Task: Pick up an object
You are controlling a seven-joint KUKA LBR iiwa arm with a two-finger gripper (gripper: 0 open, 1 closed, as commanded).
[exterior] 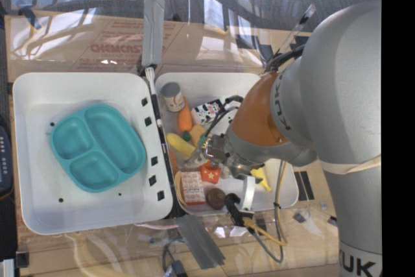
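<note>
Left bin (pixel 39 159): teal three-compartment plastic tray (pixel 97 147), well left of the gripper (pixel 209 154). Right bin (pixel 170 82): small grey can (pixel 172 97), orange carrot (pixel 185 119), yellow banana (pixel 179 143) just left of the gripper; red-white box (pixel 191 187) and brown round piece (pixel 214 196) below it. Finger state: cannot tell. Nothing visibly gripped.

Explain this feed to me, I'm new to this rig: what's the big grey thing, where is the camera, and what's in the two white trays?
The grey and orange shape is a robot arm reaching in from the right. One fixed camera looks down on the bench at a slant. The left bin holds a teal divided plate. The right bin holds small toy foods: a can, a carrot, a banana, a red and white box and a brown round piece. The arm's wrist hangs low over this pile and hides its gripper, so I cannot tell if anything is held.
</note>
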